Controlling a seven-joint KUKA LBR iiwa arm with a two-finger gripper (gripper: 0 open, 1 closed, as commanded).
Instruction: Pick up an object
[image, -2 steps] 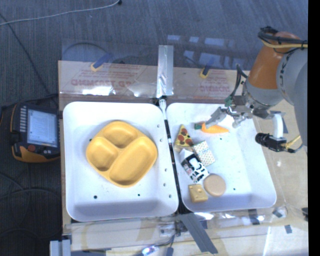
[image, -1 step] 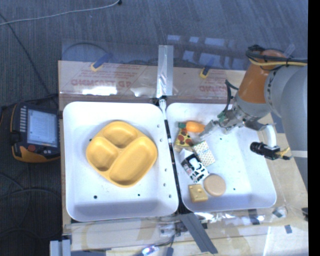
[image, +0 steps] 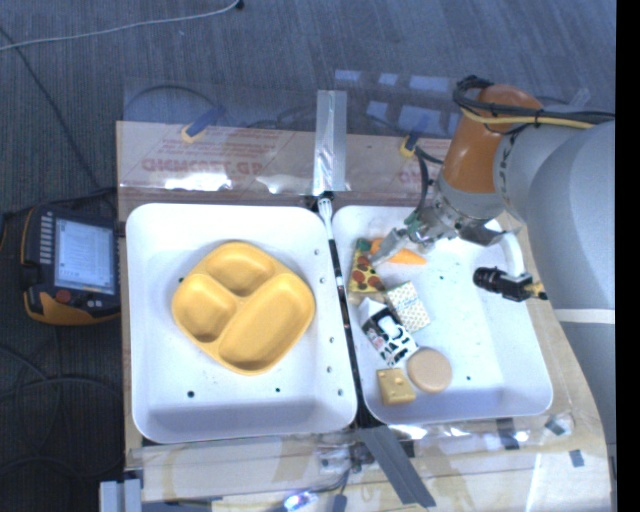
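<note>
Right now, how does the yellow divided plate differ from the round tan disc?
The yellow divided plate lies alone in the left bin; the round tan disc lies in the right bin among other small items. The plate is far larger than the disc. The plate has three compartments; the disc looks plain and flat. The plate is bright yellow, the disc pale tan. Both lie flat, away from the gripper.

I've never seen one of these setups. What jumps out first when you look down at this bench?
The big yellow divided plate sits in the middle of the left bin, bright against the white. In the right bin, small items crowd the left side, among them a round tan disc and a yellow cheese-like block. The grey arm with its orange band reaches in from the right, its gripper low over that bin's far end.
</note>
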